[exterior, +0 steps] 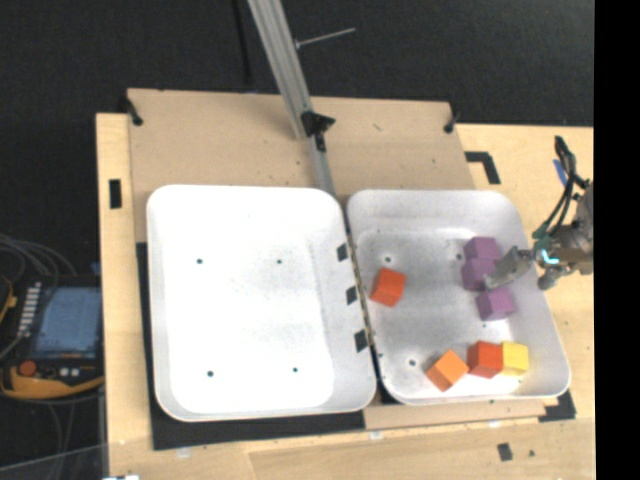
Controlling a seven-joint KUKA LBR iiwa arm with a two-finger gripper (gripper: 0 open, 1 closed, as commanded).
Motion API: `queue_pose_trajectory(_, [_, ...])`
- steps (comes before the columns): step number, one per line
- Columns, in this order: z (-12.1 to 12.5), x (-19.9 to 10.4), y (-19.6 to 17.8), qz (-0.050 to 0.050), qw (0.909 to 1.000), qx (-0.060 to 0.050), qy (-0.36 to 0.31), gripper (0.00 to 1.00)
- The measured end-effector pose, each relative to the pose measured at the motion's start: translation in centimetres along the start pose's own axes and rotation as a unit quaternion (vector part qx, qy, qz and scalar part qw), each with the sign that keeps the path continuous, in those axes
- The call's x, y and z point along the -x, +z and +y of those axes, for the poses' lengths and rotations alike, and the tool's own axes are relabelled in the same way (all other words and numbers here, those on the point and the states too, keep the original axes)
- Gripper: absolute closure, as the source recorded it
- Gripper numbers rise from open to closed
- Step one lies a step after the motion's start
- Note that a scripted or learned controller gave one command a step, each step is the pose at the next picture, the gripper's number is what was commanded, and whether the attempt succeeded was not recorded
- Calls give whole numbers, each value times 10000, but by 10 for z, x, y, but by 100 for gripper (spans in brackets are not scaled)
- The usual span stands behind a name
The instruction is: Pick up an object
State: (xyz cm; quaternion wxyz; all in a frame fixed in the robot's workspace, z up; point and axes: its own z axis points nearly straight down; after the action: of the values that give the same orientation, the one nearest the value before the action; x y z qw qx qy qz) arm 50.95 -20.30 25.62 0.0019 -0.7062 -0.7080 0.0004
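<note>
Gripper at the right edge of the frame, its grey metal tip reaching over the right bin; how wide it stands I cannot tell. The tip sits between two matte purple blocks, the upper purple block and the lower purple block, close against both. Further out: an orange cube alone at mid-bin, then an orange block, red cube and yellow cube clustered along the lower rim. The smooth white left bin lies alongside.
</note>
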Motion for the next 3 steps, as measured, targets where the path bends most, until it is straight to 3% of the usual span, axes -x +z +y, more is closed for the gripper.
queue_pose_trajectory(1, [1,0,-2,-6,10000,25,-1,0])
queue_pose_trajectory(3, [14,-7,90,-17,10000,-2,34,0])
